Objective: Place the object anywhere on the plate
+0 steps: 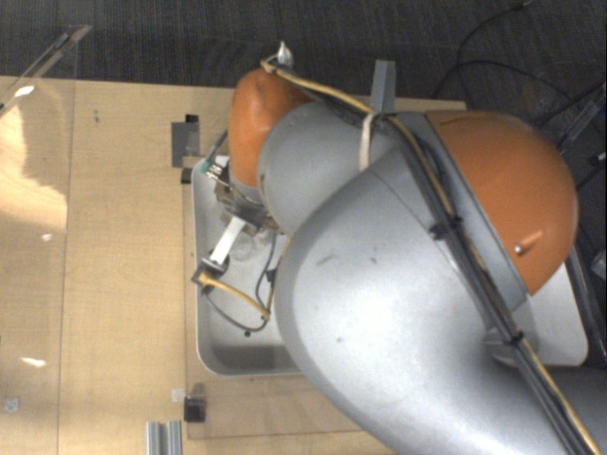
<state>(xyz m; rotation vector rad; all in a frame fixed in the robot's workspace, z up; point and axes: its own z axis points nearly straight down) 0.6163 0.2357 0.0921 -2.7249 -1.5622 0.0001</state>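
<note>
arm (398, 282) is seen spread over most of the bin (213, 344) on the surface (104, 254); pincer (237, 221) is held over the bin's left part, its state cannot be told.

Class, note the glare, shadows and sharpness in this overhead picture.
Camera view: bright glare patches on the wooden bench at left; soft highlights on the grey arm, which looms large near the lens and hides most of the white bin; dim shadow inside the bin under it.

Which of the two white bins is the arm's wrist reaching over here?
The bin on the view's left: the wrist hangs over it, while the right bin lies beneath the elbow.
</note>
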